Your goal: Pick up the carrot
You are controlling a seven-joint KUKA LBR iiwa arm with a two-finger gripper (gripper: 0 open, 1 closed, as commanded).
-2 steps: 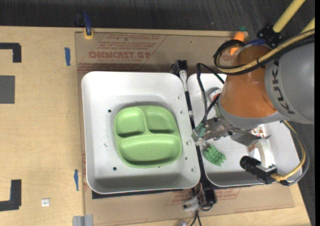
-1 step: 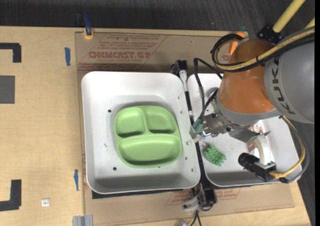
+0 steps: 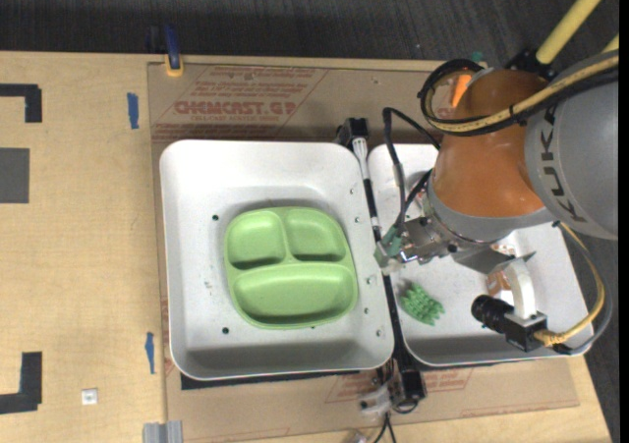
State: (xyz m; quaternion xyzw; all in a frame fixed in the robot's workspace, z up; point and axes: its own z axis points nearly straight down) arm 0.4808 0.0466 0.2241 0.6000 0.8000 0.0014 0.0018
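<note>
The arm (image 3: 491,156) hangs over the right bin (image 3: 462,333), its wrist covering most of the bin's far half. The gripper (image 3: 405,247) sits low near the bin's left wall, just above a small knobbly green toy (image 3: 421,304). From this angle it cannot be told whether the gripper is open or closed, and nothing can be seen held in it.

A slim orange piece (image 3: 459,90) shows near the far edge of the right bin, inside a loop of black cable. It is probably the carrot, though the arm hides too much of it to be sure. It lies well apart from the gripper.

To do this step well, the arm should lift clear of the green toy, move toward the far edge, line up across the carrot's narrow width and come straight down. The left bin (image 3: 197,195) holds a green divided plate (image 3: 290,264).
</note>
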